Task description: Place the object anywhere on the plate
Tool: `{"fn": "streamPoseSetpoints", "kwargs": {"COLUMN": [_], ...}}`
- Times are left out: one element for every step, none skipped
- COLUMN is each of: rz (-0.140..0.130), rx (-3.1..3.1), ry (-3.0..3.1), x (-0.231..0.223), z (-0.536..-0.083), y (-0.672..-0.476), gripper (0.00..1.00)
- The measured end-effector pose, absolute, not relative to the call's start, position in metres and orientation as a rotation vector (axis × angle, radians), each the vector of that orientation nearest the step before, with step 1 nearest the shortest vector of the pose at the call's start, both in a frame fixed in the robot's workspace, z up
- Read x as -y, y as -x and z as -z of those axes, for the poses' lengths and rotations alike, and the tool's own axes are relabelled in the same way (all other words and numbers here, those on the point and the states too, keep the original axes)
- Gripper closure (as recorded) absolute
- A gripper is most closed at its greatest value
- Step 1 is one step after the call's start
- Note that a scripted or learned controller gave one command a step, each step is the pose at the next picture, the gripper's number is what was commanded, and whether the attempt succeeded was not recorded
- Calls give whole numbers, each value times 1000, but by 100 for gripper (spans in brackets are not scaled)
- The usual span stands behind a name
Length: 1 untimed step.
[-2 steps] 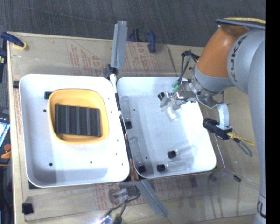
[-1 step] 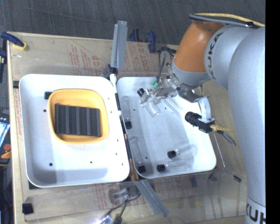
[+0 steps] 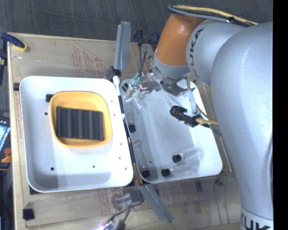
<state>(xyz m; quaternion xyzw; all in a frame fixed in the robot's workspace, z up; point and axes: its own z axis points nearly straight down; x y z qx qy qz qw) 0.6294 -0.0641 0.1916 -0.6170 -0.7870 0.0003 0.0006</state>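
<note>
White plastic forms both shallow bins on the plywood bench [image 3: 62,51]. The left bin [image 3: 33,166] holds a yellow rounded-square plate [image 3: 79,99] with a dark, ribbed rectangular centre; the plate lies flat in the bin's upper middle, nothing resting on it.

The right bin [image 3: 153,128] is partly covered by the grey arm with its orange band [image 3: 175,37], which reaches in from the right and spans the bin's upper right portion. The gripper [image 3: 134,87] sits at the upper left corner of the right bin, close to the divider between the two bins. Its fingers are hard to separate from the pale bin floor and glare, so whether they are released or clenched cannot be told, and no item is seen between them.

A small clear cylindrical object with a dark end [image 3: 185,155] lies on its side on the floor of the right bin, near the lower right corner, well apart from the gripper and from the plate. Two small dark spots sit near it along the bin's lower edge; their nature is unclear.

A black cable connector with a yellowish tip [image 3: 185,115] hangs from the wrist above the bin's middle. A blue-handled clamp [image 3: 14,42] grips the bench's upper left corner.
</note>
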Motion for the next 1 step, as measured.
{"fn": "streamPoseSetpoints", "kwargs": {"rz": [-4], "rx": [2713], "ry": [1574], "x": [56], "z": [-191], "y": [-616], "gripper": [100]}}
